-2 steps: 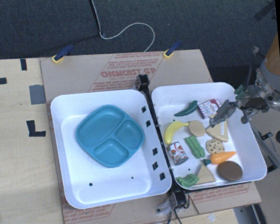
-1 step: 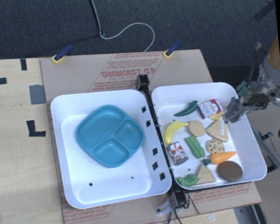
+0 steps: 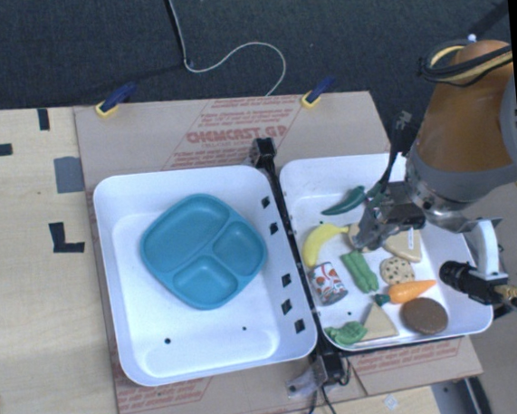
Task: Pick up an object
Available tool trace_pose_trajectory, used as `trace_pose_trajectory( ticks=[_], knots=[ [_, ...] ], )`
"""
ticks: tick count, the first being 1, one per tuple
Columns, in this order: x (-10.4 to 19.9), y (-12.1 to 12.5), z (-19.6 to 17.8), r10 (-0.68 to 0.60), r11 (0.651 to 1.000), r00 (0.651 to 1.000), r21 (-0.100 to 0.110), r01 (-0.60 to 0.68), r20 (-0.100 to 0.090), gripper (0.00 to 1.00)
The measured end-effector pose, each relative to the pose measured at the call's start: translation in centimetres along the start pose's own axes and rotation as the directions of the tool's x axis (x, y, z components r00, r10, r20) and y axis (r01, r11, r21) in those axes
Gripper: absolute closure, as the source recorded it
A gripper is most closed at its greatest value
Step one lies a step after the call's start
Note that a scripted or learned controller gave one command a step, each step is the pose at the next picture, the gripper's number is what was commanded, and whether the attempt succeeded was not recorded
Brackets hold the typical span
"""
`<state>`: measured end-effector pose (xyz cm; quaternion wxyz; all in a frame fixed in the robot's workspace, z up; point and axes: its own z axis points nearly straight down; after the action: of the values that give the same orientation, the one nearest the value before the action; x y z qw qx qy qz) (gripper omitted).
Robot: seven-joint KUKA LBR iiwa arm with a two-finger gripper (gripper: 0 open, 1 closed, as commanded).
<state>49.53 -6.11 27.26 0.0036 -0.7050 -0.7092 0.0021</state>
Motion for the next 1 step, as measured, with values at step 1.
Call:
trace_pose_trajectory(
  ticks=[1],
  knots=[
    [9.41,-1.25,3.09,-0.004,1.0,1.0,-0.001,0.004,0.0,1.0]
  ],
)
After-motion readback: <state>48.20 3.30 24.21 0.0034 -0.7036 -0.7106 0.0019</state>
